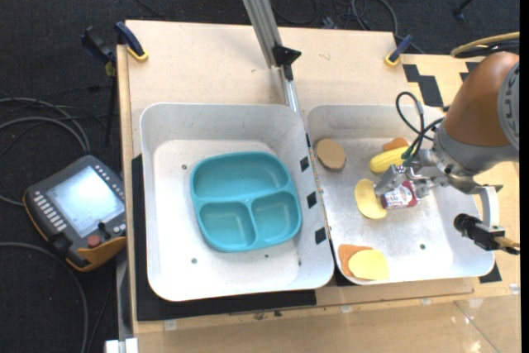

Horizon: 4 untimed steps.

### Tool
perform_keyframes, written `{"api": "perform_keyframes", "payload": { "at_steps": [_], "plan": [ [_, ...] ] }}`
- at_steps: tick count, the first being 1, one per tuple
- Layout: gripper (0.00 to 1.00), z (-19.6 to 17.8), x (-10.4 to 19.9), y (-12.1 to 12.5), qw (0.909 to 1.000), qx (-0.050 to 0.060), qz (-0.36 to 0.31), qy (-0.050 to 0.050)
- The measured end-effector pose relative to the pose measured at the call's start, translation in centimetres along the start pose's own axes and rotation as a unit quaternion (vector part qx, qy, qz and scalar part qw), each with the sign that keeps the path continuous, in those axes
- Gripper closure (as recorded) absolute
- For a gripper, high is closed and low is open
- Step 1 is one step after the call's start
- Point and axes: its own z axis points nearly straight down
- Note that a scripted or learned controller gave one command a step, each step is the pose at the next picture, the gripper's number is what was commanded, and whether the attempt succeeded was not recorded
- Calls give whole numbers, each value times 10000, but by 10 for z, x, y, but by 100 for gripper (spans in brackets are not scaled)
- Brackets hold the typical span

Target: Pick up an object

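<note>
partly hidden, pincer (402,182) over red-white packet (399,197) in right bin (430,256); grip unclear

Left bin (165,178): teal tray (245,200). Right bin (446,256): gripper (402,182) over red packet (399,197); yellow chip (369,199) at its 9 o'clock; cookie (331,154) at 10.

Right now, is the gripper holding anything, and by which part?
Cannot be told. The gripper sits low over the red-and-white packet in the right bin, but the view does not show the packet between its fingers.
</note>
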Motion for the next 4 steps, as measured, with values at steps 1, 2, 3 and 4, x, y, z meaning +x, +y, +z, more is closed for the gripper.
{"api": "perform_keyframes", "payload": {
  "at_steps": [1, 2, 3, 4],
  "plan": [
    [100, -14, -1, 2, 10000, -40, 0, -14],
    [100, -58, -4, -2, 10000, -59, 5, -22],
    [100, -115, 5, 4, 10000, -70, -19, -24],
    [100, -169, 5, 6, 10000, -69, -17, -25]
  ]
}}
